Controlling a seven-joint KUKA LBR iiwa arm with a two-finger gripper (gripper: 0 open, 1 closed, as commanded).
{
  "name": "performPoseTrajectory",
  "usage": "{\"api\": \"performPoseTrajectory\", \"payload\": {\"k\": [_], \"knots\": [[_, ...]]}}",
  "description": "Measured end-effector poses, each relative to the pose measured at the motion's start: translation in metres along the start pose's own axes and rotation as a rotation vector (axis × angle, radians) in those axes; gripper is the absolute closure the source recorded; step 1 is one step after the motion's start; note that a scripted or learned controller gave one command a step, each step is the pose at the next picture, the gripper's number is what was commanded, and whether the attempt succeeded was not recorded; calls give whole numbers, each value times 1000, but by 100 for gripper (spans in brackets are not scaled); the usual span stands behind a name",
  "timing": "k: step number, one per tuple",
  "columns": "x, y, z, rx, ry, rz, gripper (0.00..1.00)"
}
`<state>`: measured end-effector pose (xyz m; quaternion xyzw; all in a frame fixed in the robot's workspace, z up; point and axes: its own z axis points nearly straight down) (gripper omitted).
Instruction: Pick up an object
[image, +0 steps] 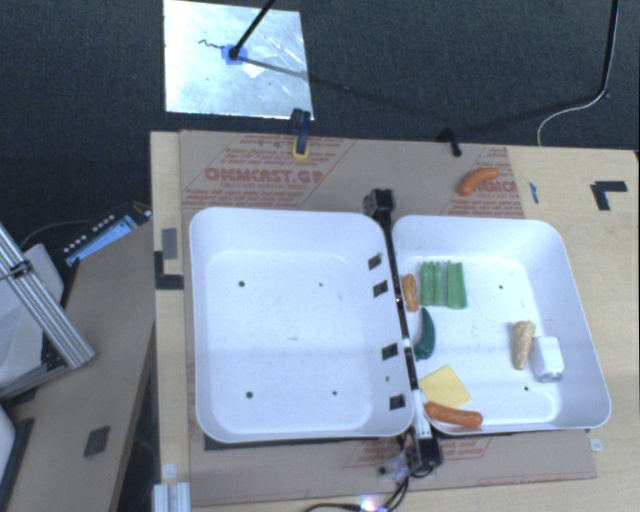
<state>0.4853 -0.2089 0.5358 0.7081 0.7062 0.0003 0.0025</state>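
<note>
Task not started as far as the view shows: nothing is lifted, every object lies flat. Gripper state: cannot tell.

Left to right. Left bin (290, 330) holds no objects, just bare white floor with small dark dots. Divider (398, 320) between the bins carries black clips. Right bin (575, 300) holds all the candidates: small orange piece (410, 291) just beside the divider, green ribbed block (442, 283) next to it, dark green curved piece (424, 334) below that, yellow wedge (445, 385) near the front, orange sausage (453, 415) at the front edge touching or almost touching the wedge, tan roll (522, 343) further right, white block (547, 357) just beside it near the right wall. A second orange sausage (478, 180) lies outside the bins on the board behind the right bin.

Left to do: everything, reach, grasp, lift.

Writing: red print on the brown board (262, 172) under the bins on the worktop reads roughly "CHEMCAST GP"; repeated near the right corner, partly hidden, not legible.
</note>
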Motion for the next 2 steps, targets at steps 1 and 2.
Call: {"api": "performPoseTrajectory", "payload": {"k": [1,2], "knots": [[52,1,37,4,4,-11,100],[92,1,-2,-3,3,-11,100]]}}
